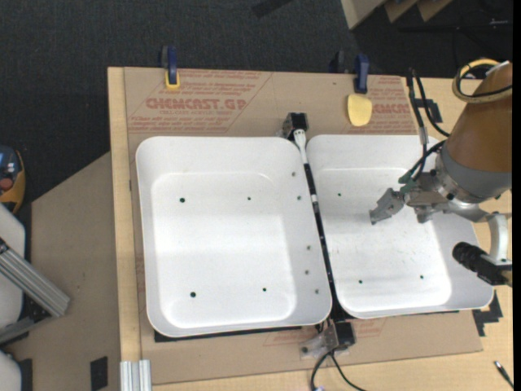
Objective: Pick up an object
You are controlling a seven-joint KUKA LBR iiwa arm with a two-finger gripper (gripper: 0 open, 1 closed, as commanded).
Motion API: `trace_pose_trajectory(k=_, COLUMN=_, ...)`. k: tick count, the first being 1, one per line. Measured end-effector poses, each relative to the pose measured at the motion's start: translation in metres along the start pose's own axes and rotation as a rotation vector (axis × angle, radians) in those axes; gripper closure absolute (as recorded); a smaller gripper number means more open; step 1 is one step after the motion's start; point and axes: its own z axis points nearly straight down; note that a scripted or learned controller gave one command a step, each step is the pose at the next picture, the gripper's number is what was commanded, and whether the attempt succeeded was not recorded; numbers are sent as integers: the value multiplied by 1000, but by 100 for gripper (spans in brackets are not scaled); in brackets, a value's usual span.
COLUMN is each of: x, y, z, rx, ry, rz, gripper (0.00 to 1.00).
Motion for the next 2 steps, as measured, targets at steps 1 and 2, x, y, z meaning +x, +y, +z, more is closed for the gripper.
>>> trace_pose_trajectory(k=1, x=0, y=1, z=-11, rx=-3, ry=-1, rz=0, gripper=100)
trace_pose_trajectory(k=2, x=57, y=32, z=-174, rx=-21, ry=-1, rz=-9, gripper=100)
